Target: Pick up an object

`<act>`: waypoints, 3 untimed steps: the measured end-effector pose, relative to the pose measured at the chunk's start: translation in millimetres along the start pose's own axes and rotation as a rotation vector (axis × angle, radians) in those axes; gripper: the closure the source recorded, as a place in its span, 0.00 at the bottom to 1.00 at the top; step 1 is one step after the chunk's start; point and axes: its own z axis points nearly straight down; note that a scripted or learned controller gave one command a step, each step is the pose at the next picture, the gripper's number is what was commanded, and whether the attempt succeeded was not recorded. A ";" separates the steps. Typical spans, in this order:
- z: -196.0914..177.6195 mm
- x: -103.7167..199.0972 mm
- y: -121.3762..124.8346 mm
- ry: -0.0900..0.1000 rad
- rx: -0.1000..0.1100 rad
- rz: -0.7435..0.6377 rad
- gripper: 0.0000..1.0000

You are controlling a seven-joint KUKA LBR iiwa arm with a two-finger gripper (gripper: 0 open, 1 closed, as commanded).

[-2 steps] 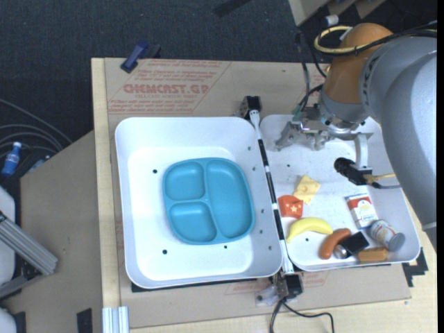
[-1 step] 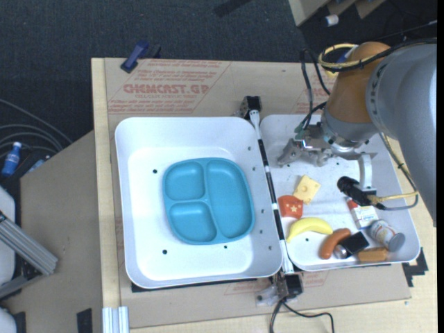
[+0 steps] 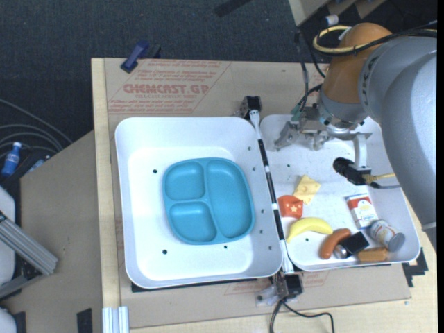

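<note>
The claw point(image 3: 303, 134) hangs over the far end of the right bin point(image 3: 409, 245), with its metal fingers spread and nothing between them. Taking the yellow cheese wedge point(image 3: 307, 187) as landmark, the claw is beyond it, well apart. Just beside the wedge on the near side lies the red piece point(image 3: 291, 205), and nearer again the banana point(image 3: 309, 227) and the sausage point(image 3: 334, 242). I judge the wedge the easiest target: the claw should come down straight over it, centred, then close slowly. The blue divided plate point(image 3: 207, 200) rests in the left bin point(image 3: 132, 186), far left of the wedge.
</note>
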 end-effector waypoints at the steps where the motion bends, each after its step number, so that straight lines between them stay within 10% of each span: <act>1: 0.4 1.0 -35.2 0.001 0.003 0.001 0.00; 2: -9.9 1.1 -34.7 0.001 0.001 0.002 1.00; 3: -9.7 1.1 -34.8 0.001 0.002 0.002 0.00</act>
